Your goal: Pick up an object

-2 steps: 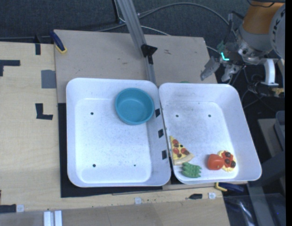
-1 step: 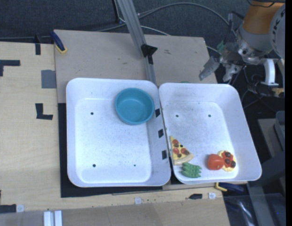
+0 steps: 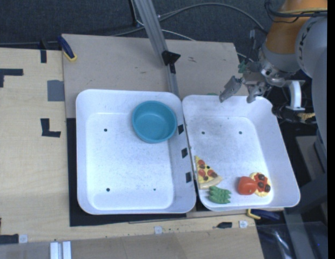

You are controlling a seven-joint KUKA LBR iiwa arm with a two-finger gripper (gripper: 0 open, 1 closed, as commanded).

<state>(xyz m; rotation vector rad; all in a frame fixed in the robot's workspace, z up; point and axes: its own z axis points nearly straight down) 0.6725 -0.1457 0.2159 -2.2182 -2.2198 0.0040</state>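
Toys: pizza, green piece, tomato, lower right of frame, right bin
Gripper: fingers spread, holding nothing, upper right, over bin's far rim
Bearing: toys straight down-frame from gripper, well apart

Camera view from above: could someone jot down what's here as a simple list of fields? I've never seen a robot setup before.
arm: grey with an orange band, reaching in from the right
gripper: fingers open, holding nothing, above the far rim of the right bin
left bin: holds a blue bowl near its far right corner
right bin contents: pizza slice toy, green toy, red and yellow toy, all along its near edge
task status: nothing picked up yet
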